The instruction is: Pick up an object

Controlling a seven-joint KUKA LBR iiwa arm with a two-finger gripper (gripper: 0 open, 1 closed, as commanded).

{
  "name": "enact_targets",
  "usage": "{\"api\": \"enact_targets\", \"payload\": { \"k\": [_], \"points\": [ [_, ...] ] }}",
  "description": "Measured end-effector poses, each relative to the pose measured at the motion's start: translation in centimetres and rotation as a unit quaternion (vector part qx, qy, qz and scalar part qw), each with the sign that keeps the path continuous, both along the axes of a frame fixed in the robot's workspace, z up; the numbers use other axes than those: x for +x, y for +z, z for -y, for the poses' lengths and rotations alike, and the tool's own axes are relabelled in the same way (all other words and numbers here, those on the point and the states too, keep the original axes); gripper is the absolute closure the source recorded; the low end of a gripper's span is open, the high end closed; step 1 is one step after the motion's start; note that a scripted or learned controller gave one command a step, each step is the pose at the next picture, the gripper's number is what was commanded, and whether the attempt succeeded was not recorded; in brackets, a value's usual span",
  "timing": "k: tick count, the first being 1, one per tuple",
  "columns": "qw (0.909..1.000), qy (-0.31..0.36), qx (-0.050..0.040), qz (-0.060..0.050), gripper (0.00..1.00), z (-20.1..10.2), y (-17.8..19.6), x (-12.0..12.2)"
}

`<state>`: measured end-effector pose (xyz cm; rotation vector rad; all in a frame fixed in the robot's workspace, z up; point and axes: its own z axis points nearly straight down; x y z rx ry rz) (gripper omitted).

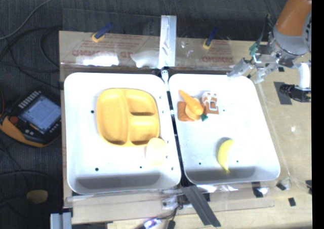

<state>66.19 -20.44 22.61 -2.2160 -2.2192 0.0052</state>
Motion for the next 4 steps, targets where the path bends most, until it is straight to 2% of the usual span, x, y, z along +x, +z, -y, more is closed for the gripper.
{"api": "enact_targets", "payload": {
  "k": [1, 2, 3, 4],
  "points": [
    [0.9998, 0.022, -0.0009, -0.001, 0.00, -4.3, -9.0, 0.5],
    [0.9975, 0.071, 0.0000, 0.001, 0.00, -4.2, -12.9, 0.6],
    [0.9999, 0.010, -0.0015, 0.007, 0.00, -2.2, -13.8, -2.8],
    [0.9999, 0.010, -0.0017, 0.007, 1.00, -2.2, -12.9, -2.8]
  ]
}}
